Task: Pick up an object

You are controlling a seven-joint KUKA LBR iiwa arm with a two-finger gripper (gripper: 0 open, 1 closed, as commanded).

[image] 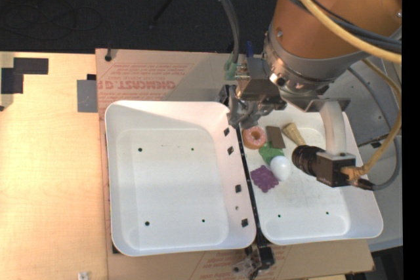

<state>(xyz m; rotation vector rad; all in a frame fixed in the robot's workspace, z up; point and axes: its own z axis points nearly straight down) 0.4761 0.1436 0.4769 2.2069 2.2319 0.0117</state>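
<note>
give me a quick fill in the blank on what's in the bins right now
1. The small objects all lie in the ____ bin as the camera sees it.
2. The doughnut has ____ icing.
3. Next to the white ball lies a ____ bumpy object.
4. The gripper hangs over the bins' shared ____.

Missing words: right; pink; purple; edge
</note>
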